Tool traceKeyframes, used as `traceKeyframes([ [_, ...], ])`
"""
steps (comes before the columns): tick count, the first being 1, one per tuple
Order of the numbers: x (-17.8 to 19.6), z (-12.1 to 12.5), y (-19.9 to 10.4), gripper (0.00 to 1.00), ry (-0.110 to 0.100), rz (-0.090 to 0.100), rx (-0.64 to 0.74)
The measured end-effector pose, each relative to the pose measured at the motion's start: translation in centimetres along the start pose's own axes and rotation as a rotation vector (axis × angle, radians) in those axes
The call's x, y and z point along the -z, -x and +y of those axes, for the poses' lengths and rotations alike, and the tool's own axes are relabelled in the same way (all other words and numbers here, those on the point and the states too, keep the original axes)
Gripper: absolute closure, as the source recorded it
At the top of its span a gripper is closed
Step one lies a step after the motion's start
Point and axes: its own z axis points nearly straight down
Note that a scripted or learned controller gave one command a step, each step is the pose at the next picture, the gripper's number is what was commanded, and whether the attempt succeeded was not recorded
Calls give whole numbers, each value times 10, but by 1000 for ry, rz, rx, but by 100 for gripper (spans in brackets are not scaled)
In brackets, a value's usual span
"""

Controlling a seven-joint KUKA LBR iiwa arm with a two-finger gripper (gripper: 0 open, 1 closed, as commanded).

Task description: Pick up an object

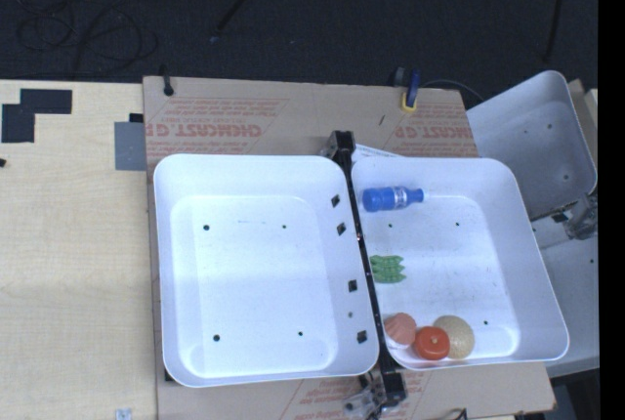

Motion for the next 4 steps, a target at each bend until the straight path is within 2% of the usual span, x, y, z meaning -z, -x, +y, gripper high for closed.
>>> traceKeyframes([
  [2,-22,0,0,100,-2,0,-3],
  [3,-4,0,0,100,0,0,0],
  [4,-11,0,0,100,-2,0,-2],
])
